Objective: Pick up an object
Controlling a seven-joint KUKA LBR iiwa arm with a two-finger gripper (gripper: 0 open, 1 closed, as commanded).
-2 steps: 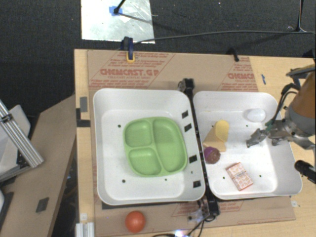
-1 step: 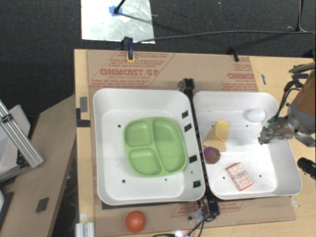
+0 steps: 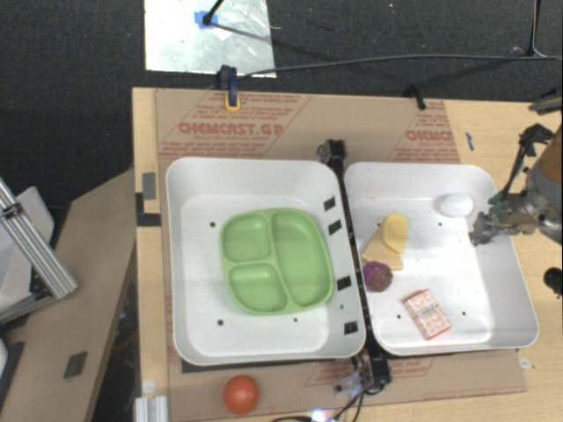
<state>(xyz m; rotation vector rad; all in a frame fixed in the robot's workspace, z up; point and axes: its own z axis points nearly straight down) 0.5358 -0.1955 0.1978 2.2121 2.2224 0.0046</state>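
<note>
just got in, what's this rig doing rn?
The arm is reaching in from the right, and its gripper sits over the right edge of the right bin, holding nothing that I can see. That bin holds a white egg-shaped object, a yellow piece, a purple ball and a small pink box, all lying loose. The left bin holds a green divided tray. An orange ball sits on the bench in front of the bins.

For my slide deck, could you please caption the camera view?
Arm's hand at right bin's edge beside a white egg; green tray in left bin.
</note>
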